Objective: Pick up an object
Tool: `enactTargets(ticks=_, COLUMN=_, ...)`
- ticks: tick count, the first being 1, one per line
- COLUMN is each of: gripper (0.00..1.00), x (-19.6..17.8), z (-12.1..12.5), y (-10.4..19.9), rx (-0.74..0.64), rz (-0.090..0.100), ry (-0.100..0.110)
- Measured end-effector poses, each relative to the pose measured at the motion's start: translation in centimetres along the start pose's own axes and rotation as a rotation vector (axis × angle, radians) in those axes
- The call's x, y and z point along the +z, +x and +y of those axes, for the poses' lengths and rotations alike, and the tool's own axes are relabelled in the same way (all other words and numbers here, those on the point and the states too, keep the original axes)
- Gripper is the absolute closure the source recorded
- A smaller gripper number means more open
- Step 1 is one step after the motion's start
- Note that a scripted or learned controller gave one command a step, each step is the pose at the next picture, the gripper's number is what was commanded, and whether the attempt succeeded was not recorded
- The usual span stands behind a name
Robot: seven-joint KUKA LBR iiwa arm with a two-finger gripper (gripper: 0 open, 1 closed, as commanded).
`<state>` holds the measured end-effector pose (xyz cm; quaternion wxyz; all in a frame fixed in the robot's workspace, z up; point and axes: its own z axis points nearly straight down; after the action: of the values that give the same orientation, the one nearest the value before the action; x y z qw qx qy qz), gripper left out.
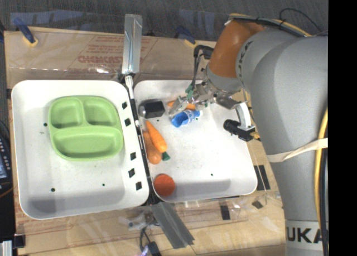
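In the right bin (237, 165), upper centre of the frame, the gripper (188, 103) hangs just above a blue object (183, 118); its finger state cannot be told.

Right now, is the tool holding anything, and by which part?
Cannot be told: the tool sits low over the blue object in the right bin, but no grip is visible.

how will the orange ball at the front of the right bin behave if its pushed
The orange ball looks round, so it would probably roll. It sits against the right bin's front wall, which may stop it. It looks smooth, possibly slippery.
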<state>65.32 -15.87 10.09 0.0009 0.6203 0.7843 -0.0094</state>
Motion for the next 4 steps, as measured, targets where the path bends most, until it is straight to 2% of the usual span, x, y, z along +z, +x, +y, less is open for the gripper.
enactTargets(ticks=1, gripper=1.0, x=-0.9, z=0.0, y=0.1, rx=-0.006, rz=0.002, ry=0.002)
enactTargets(ticks=2, gripper=0.0, x=-0.9, z=0.0, y=0.1, rx=-0.006, rz=0.002, ry=0.002)
enactTargets(ticks=3, gripper=0.0, x=0.8, z=-0.7, y=1.3, rx=-0.087, rz=0.014, ry=-0.012)
enactTargets(ticks=4, gripper=1.0, x=-0.2, z=-0.6, y=1.4, rx=-0.091, rz=0.014, ry=-0.012)
